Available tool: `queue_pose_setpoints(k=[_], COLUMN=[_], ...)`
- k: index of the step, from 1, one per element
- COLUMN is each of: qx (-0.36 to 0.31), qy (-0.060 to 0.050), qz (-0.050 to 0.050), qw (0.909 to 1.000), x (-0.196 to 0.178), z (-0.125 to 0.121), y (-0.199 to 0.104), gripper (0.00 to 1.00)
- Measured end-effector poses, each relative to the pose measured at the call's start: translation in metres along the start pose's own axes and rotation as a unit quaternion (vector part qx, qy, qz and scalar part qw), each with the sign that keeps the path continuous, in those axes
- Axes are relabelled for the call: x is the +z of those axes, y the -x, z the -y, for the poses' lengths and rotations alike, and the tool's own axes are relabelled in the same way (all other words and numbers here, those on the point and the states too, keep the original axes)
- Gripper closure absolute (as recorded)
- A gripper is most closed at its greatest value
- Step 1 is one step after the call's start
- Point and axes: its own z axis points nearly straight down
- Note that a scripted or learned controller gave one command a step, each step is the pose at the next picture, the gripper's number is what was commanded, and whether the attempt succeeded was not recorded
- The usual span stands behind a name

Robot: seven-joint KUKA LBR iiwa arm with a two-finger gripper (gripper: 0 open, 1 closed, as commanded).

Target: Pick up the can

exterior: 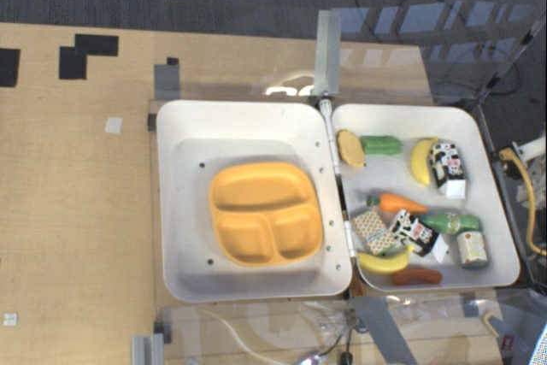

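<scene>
White bins: two side by side, the left bin (175, 209) bearing an orange divided tray (265, 214), the right bin (491, 184) crowded with toy food.
Can: the can (472, 250) stands upright in the near right corner of the right bin, close to the bin's right wall.
Neighbours of the can: a green bottle (453, 224) lies just on its far side, perhaps touching; a cow-patterned carton (414, 232) lies to its left with a banana (383, 261) and a reddish sausage (414, 276) nearer still.
Far half of the right bin: a second carton (447, 164), another banana (420, 160), a green vegetable (380, 145) and a tan lump (350, 148), all well apart from the can; a carrot (400, 203) lies between the two halves.
Progress: judged from how things lie, nothing is done yet; the can rests on the bin floor, untouched. Reach, descent, grasp and lift all remain.
Jaws: apart or together, I cannot tell.
Hard to make out: the can's label is too small to read; whether bottle and can touch is unclear; the checkered item (370, 226) is partly covered by the carton.
</scene>
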Motion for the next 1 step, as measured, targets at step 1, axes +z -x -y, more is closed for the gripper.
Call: queue_pose_setpoints(k=[1], qx=[0.000], qy=[0.001], qz=[-0.002], qw=[1.0000], x=[-0.1455], z=[0.0373], y=[-0.0080], gripper=[1.00])
